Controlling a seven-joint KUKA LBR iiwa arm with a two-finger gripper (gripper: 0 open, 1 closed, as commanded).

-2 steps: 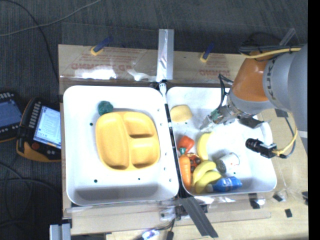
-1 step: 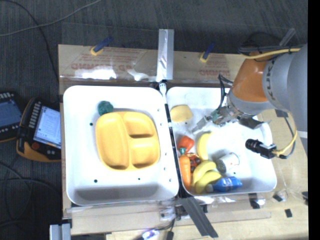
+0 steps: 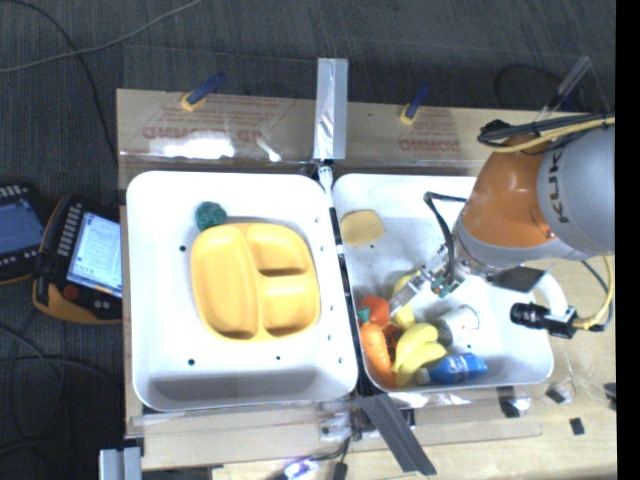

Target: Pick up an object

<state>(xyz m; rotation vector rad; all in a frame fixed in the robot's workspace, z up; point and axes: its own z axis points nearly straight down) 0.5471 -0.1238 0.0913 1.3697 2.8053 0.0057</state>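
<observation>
The right bin holds a pile of toy food at its front left: a yellow banana bunch, an orange carrot, a red piece and a blue bottle lying on its side. A beige round piece lies apart at the bin's back left. My gripper hangs low over the bin's middle, just above and behind the bananas, beside a small yellow-white piece. The orange-banded wrist hides the bin's back right.
The left bin holds a yellow divided tray with a small teal object at its back left corner. A white round item lies right of the bananas. A handheld pendant rests off the bench's left side.
</observation>
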